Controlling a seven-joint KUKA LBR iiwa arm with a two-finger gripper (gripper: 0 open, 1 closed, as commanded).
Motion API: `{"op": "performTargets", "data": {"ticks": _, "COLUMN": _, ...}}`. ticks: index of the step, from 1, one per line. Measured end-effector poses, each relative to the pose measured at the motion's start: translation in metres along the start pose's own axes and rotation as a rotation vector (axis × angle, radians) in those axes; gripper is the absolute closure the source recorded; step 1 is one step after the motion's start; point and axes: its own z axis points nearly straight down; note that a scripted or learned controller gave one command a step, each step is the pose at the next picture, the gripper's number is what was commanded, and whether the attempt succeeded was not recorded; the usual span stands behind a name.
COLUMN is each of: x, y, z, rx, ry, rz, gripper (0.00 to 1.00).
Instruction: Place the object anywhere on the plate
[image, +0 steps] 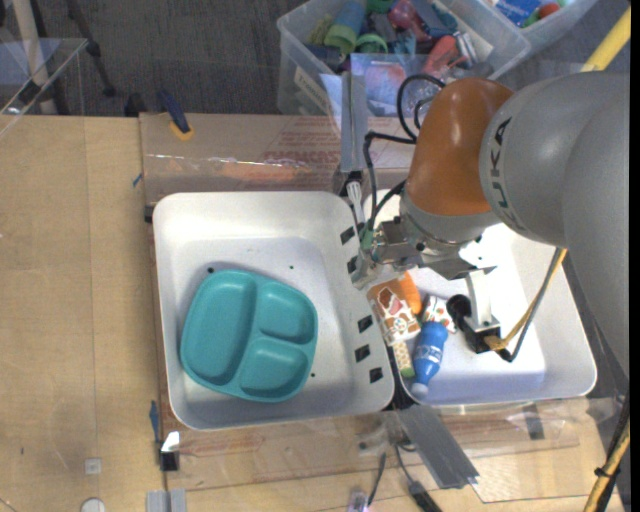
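The gripper (390, 260) hangs low in the right bin (562, 368), hidden under the wrist; I cannot tell whether it is open or closed. Just beside it lie an orange piece (409, 291), a patterned carton (395, 322) and a blue bottle (430, 355). The teal divided plate (250, 335) sits in the left bin (250, 225), well apart.

Robotics lab: grey-and-orange arm (560, 130), plywood bench (70, 300), twin white bins (250, 225), clear tub (296, 60) of toys behind.
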Motion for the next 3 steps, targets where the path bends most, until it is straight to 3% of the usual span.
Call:
{"op": "performTargets", "data": {"ticks": 1, "x": 0.072, "y": -0.021, "z": 0.004, "rx": 0.002, "ry": 0.0, "rz": -0.078, "gripper": 1.0}}
{"op": "performTargets", "data": {"ticks": 2, "x": 0.125, "y": 0.008, "z": 0.013, "rx": -0.004, "ry": -0.002, "rz": -0.216, "gripper": 1.0}}
{"op": "performTargets", "data": {"ticks": 3, "x": 0.125, "y": 0.008, "z": 0.013, "rx": -0.004, "ry": -0.002, "rz": -0.216, "gripper": 0.0}}
